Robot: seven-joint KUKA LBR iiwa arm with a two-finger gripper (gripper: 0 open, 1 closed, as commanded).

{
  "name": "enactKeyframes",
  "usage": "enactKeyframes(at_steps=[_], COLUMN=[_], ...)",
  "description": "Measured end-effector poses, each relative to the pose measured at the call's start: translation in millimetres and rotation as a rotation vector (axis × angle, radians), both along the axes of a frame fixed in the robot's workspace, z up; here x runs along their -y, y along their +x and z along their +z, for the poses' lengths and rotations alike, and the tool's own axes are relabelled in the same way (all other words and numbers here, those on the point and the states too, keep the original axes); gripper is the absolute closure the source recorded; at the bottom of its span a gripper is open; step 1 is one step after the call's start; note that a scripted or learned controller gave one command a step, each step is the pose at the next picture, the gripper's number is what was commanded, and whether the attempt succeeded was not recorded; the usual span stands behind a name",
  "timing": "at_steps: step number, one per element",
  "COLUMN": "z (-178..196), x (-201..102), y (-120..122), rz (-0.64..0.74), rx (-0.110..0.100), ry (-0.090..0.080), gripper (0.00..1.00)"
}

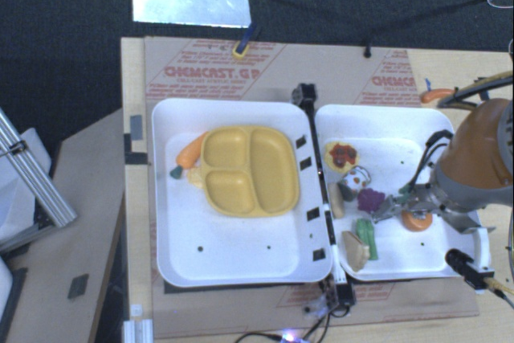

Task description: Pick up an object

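In the right bin (pixel 401 124) lie several toy foods. A round red and yellow piece (pixel 342 155) sits at the upper left, with a grey and white piece (pixel 353 182) below it. A purple grape bunch (pixel 371 199) lies mid-bin, a green piece (pixel 366 234) under it and a tan wedge (pixel 354 249) at the lower left. My gripper (pixel 393 209) reaches in from the right, low over the bin, just right of the grapes. A round orange piece (pixel 417 220) lies right beside and partly under the gripper body.
The left bin (pixel 169 237) holds a yellow divided plate (pixel 246 171) with a toy carrot (pixel 189 151) at its left edge. A black divider (pixel 318 181) runs between the bins. The arm's orange band (pixel 482 144) hangs over the right bin's right side.
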State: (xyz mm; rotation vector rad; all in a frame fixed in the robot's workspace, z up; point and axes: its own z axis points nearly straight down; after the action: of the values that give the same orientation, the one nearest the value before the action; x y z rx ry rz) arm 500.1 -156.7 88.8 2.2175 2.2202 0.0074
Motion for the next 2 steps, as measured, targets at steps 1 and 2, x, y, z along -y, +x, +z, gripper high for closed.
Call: enactKeyframes(at_steps=[1, 2], z=[12, 75], x=[5, 11], y=[3, 5], rz=[-0.002, 0.002], rx=[0.014, 0.001], ry=[-0.014, -0.003], gripper=[1.0, 1.0])
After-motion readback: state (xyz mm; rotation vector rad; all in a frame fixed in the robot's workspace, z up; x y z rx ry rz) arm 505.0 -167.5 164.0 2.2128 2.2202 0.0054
